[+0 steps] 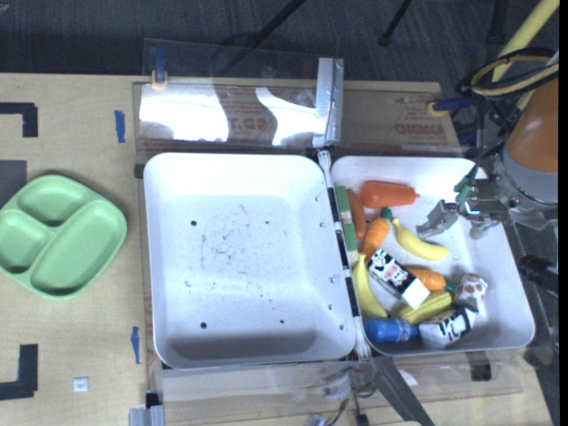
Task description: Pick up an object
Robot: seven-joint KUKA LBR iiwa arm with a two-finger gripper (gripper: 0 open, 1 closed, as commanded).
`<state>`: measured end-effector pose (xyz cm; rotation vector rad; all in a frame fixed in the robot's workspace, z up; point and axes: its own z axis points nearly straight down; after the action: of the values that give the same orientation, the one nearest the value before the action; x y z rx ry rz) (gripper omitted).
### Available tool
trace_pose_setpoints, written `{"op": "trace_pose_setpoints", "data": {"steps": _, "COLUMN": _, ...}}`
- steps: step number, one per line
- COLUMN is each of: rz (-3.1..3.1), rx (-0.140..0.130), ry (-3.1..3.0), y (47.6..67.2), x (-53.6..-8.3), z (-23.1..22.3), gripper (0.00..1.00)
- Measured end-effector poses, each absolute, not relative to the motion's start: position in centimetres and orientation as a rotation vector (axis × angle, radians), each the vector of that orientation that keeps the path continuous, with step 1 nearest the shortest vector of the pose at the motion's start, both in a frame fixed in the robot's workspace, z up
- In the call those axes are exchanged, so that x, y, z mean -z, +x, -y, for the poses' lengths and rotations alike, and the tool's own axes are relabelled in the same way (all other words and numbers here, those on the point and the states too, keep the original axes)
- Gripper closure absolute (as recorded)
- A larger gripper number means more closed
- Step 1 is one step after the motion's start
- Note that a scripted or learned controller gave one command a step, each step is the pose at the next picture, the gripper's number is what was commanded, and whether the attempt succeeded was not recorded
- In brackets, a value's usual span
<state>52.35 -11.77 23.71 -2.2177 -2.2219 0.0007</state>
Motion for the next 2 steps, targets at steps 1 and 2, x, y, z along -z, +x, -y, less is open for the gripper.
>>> {"op": "trace_pose_setpoints", "data": {"steps": 1, "rz": 2.335, "rx": 0.001, "ry": -2.104, "y": 55.9, "x": -20.1, "z": 13.0, "gripper": 0.00}}
{"op": "trace_pose_setpoints", "data": {"steps": 2, "rz": 2.373, "rx": -0.001, "ry": -2.057, "y": 58.3, "x": -9.7, "z": 12.4, "gripper": 0.00}}
